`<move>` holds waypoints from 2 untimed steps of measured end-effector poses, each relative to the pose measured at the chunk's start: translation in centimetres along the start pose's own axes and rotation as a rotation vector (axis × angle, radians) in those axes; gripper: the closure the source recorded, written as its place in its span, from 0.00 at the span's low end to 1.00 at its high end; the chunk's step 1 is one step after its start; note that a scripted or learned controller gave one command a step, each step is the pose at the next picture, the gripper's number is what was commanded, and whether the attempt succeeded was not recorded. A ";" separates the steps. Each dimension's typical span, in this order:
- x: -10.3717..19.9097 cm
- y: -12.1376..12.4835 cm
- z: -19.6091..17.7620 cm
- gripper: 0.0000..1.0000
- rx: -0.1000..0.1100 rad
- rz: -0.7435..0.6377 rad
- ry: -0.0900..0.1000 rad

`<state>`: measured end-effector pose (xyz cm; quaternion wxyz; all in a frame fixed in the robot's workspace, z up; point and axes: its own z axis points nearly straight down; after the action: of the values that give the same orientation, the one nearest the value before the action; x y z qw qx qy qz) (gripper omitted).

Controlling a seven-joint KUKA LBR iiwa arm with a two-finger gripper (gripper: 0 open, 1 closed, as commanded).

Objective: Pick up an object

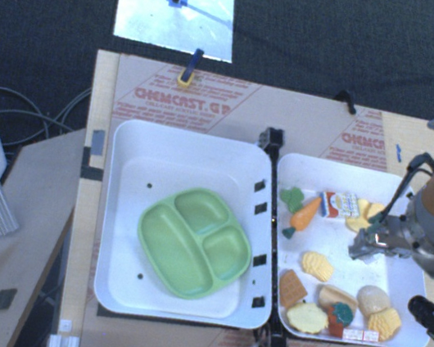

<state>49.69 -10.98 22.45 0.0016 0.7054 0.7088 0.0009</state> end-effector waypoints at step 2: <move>3.8 10.5 0.5 1.00 -0.001 -0.004 0.001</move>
<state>60.18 -7.15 21.95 0.0017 0.7041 0.7101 0.0017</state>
